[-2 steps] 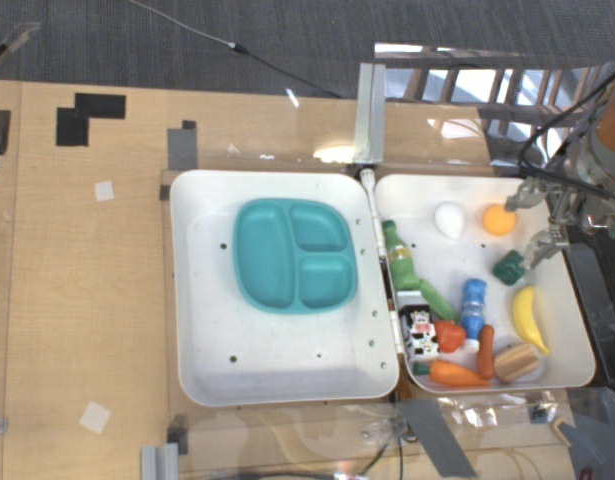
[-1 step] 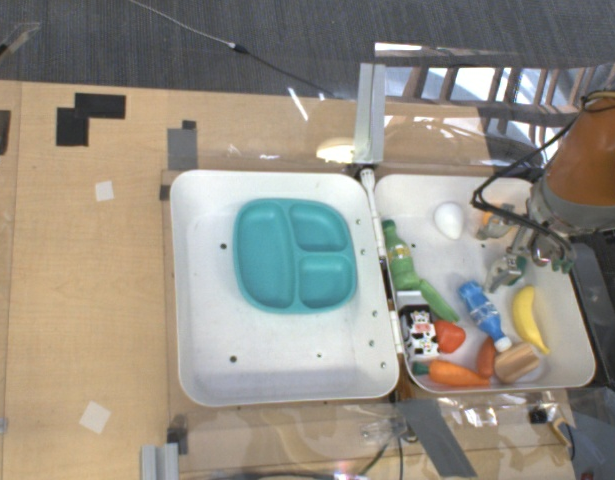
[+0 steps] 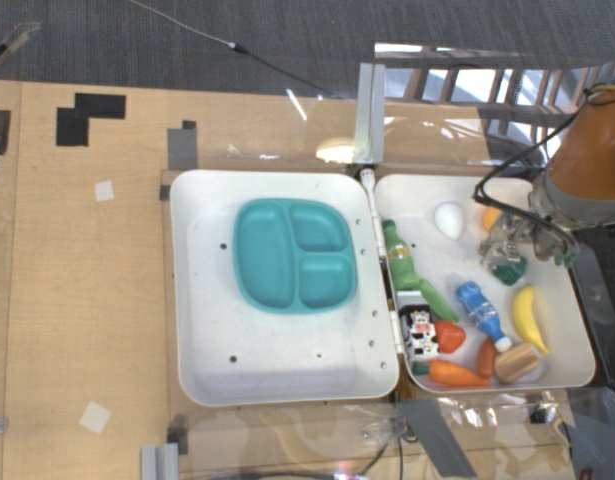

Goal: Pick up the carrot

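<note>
**Carrot lying at the near edge, end effector well off**

The orange, tapered toy carrot (image 3: 457,373) is lying flat at the near wall of the right white bin (image 3: 584,320), touching a tan bread roll (image 3: 516,363). It is probably light, stiff, smooth plastic; gripping across its thick middle looks safest. The end effector (image 3: 509,253) is hovering well apart, toward the bin's far side; I cannot tell its opening.

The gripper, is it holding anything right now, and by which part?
Cannot be told. The gripper hangs over the right bin, far from the carrot lying at the bin's near edge.
</note>
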Tool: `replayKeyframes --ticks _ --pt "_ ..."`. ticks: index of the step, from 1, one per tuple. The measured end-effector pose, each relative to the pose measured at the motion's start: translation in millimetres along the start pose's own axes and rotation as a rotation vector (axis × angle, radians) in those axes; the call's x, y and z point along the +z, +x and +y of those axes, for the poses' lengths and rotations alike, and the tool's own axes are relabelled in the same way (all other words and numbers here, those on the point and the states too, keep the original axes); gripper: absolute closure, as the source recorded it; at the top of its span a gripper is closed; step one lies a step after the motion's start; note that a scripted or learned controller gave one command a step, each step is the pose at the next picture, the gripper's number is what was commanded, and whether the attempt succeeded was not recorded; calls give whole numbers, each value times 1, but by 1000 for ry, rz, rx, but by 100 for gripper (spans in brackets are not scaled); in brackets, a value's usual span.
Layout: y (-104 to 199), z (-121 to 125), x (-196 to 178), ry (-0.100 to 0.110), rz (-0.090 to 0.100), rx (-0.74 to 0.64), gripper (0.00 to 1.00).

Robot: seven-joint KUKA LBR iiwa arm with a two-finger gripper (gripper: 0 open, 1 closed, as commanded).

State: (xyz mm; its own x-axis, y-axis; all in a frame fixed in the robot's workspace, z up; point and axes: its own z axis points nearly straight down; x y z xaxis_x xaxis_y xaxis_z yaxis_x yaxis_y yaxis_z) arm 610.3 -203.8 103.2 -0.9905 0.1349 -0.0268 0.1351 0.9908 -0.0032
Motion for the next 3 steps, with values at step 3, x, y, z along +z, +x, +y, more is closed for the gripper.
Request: replayKeyframes --ticks 3 --pt "61 -11 -62 -9 11 -983 100"
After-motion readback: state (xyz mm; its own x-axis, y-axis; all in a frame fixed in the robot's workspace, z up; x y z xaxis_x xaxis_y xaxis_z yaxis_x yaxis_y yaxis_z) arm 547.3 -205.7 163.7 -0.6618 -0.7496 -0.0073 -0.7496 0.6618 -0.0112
